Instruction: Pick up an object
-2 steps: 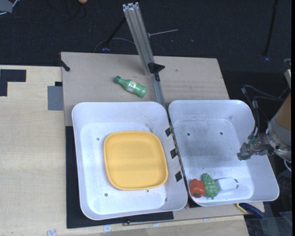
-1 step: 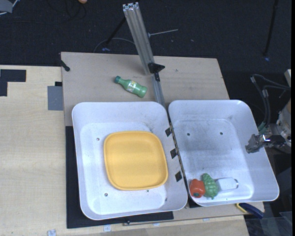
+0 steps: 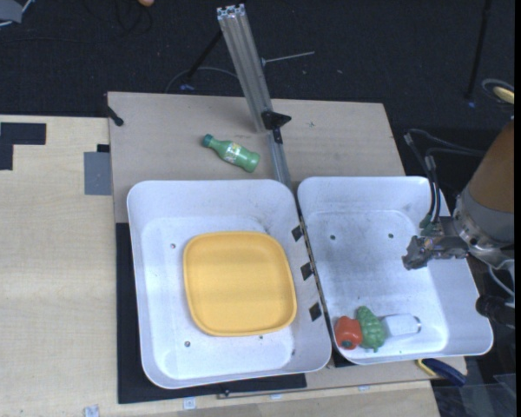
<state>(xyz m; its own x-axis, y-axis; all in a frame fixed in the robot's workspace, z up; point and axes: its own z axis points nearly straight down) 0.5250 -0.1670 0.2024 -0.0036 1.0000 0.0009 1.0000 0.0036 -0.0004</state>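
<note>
While the arm waits at the far right, my eye starts on the left, where the shallow white left-hand bin (image 3: 148, 233) holds a flat yellow square plastic plate (image 3: 240, 282) lying nearly centred, with bare floor all round it. Behind that bin, out on the bench board, a small green plastic bottle (image 3: 232, 152) lies on its side, well apart from everything. Across the divider, the shallow white right-hand bin (image 3: 365, 250) has a wide bare floor, and the likely pickings huddle at its near edge: a small red pepper-like toy (image 3: 348, 332) touching a knobbly green toy (image 3: 372, 329), with a pale flat piece (image 3: 403, 325) just beside them. The dark two-finger gripper (image 3: 419, 254) hangs over the bin's right wall, and whether it is spread or pressed together I cannot tell.

Trouble, I judge, would come from that huddle: the red and green toys touch, so a descent could nudge one aside or catch both badly, and the near rim sits close enough to foul it. Open room lies mid-bin, from above.
</note>
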